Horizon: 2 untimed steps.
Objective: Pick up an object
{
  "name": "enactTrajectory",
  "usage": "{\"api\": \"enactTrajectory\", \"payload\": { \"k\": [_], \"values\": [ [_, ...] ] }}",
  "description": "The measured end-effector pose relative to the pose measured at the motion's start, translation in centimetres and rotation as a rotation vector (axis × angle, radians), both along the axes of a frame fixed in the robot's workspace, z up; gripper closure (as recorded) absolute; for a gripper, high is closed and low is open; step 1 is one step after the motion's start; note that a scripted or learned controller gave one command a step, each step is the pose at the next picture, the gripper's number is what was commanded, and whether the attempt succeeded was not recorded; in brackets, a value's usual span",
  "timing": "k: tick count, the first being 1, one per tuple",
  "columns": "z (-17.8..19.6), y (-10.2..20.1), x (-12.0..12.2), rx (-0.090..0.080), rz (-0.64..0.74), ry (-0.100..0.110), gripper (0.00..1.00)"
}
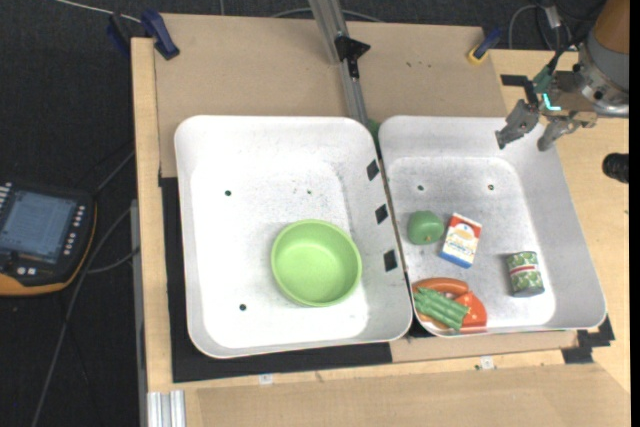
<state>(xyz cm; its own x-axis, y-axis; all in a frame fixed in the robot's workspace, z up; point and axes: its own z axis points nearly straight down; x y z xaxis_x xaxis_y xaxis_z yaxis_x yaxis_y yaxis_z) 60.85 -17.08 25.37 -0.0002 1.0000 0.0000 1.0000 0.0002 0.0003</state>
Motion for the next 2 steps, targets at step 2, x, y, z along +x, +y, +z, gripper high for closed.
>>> {"api": "enactTrajectory", "payload": {
  "k": [2],
  "values": [
    [-4.2, 0.1, -0.6, 0.000, 0.000, 0.001, 0.00]
  ]
}}
